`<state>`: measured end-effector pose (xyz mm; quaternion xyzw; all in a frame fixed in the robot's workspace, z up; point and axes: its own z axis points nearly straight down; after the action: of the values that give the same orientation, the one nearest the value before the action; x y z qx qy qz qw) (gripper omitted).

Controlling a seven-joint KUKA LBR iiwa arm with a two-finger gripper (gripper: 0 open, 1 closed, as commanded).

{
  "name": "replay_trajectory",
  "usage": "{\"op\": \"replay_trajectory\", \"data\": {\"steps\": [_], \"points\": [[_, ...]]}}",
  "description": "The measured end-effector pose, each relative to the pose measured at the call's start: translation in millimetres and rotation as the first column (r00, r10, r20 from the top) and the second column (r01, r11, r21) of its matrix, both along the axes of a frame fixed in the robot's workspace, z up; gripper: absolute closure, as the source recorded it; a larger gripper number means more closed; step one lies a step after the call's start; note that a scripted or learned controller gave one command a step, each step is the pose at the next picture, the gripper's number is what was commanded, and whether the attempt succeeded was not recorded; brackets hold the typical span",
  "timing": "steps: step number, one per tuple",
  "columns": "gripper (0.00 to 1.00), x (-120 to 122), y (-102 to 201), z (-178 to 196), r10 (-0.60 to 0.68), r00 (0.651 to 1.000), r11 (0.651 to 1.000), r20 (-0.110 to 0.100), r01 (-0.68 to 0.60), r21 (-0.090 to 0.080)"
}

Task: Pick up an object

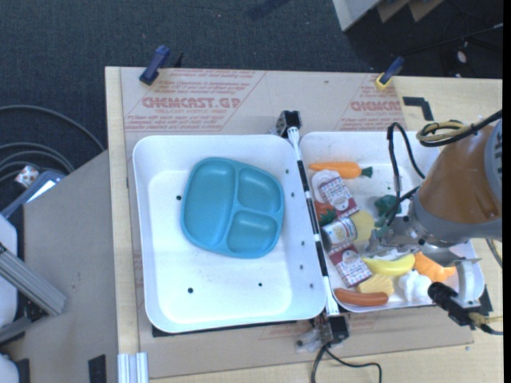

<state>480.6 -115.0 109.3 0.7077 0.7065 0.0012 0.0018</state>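
The right bin point(319, 146) holds a heap of toy food: a carrot point(339, 168), small labelled cans point(342, 230), a yellow banana point(391, 263), a hot dog point(361, 298), a green piece point(387, 206) and an orange piece point(435, 266). My gripper point(383, 242) reaches down into the middle of this bin, just above the banana and next to the cans. The wrist, with its orange band point(463, 186), covers the bin's right side and hides what lies under it.
The left bin point(160, 278) carries a blue plate point(233, 207) with three compartments. A black divider clamp point(289, 122) sits between the bins at the back. Blue point(154, 64) and yellow point(390, 72) clips hold the cardboard bench top.
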Motion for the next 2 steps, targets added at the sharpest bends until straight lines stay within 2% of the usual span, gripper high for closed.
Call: {"op": "replay_trajectory", "data": {"steps": [1,2], "points": [[0.00,-0.1,0.0,-0.1,0.000,1.000,1.000,0.000,0.000,0.000],[0.00,62.8,14.3,-25.0,0.003,1.000,1.000,-0.004,-0.003,0.001]]}}
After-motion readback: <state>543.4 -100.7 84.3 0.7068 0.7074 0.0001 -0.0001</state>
